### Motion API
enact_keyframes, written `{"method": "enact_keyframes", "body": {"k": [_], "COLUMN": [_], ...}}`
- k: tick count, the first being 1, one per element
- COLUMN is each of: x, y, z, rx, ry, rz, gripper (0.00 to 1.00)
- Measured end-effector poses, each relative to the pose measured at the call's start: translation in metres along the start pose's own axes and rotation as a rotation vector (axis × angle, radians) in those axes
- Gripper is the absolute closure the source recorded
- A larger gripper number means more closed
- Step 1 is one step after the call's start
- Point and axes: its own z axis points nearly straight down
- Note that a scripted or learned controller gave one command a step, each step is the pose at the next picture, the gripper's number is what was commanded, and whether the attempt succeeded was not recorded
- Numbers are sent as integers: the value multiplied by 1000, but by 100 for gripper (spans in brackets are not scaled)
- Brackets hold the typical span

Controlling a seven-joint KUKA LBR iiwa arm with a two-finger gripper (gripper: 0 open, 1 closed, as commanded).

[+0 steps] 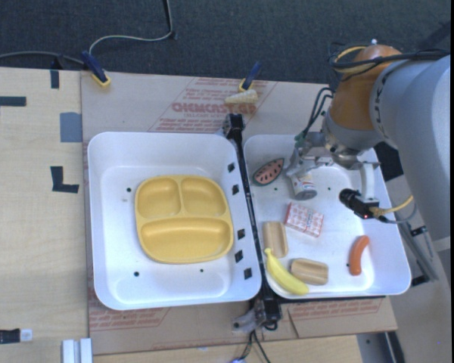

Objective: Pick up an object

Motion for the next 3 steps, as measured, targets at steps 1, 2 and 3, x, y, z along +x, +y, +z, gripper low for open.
{"method": "enact_keyframes", "body": {"k": [1, 2, 3], "x": [0, 9, 16], "y": [0, 26, 32], "z": [1, 25, 29], "rx": [1, 33, 38], "ry": [0, 5, -1], "rz": [1, 5, 6], "gripper": [0, 0, 0]}}
